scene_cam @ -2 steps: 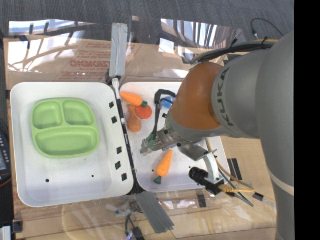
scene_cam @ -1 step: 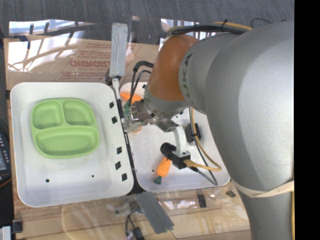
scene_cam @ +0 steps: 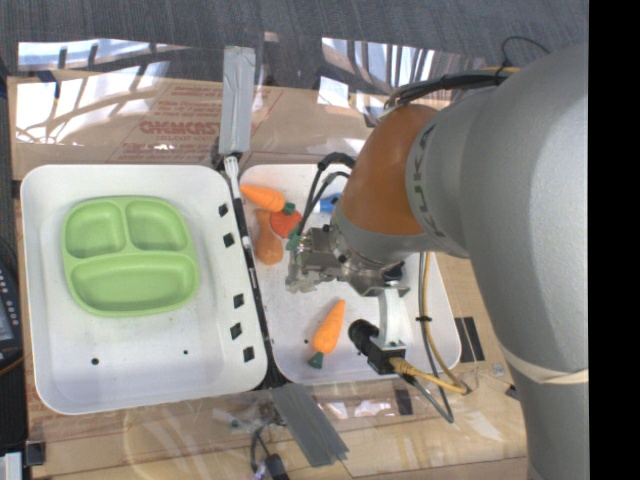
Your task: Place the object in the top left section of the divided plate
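A green divided plate (scene_cam: pixel 128 256) lies in the left bin (scene_cam: pixel 60 368); its two small sections are at the top and one wide section is below. The right bin (scene_cam: pixel 290 353) holds toy food: a carrot (scene_cam: pixel 262 197) at the top left, an orange piece (scene_cam: pixel 268 240) with a red piece (scene_cam: pixel 283 222) just below it, and a second carrot (scene_cam: pixel 328 328) near the front. My gripper (scene_cam: pixel 300 268) hangs low over the middle of the right bin, between the orange piece and the front carrot. I see nothing held in it.
The grey arm with its orange band (scene_cam: pixel 400 183) covers most of the right bin's right half. Cables (scene_cam: pixel 430 368) trail over the bin's front right corner. A taped ridge (scene_cam: pixel 245 268) divides the two bins. A small blue item (scene_cam: pixel 328 205) peeks out beside the wrist.
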### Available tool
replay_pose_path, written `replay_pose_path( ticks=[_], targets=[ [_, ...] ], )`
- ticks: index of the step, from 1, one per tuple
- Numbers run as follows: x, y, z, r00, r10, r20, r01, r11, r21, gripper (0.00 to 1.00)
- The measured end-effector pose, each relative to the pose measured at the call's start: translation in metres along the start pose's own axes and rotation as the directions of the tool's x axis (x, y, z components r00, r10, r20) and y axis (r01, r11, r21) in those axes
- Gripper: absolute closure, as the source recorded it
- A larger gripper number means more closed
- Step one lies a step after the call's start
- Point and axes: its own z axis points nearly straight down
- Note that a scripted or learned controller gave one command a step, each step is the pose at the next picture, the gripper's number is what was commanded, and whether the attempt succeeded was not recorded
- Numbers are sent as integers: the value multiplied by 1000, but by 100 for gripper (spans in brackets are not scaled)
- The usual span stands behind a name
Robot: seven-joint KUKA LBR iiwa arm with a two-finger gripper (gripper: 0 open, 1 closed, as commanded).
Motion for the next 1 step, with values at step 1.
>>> replay_pose_path(
  ticks=[1],
  targets=[
    [4,-5,0,1000,-14,-1,14,1000,1,100]
  ],
)
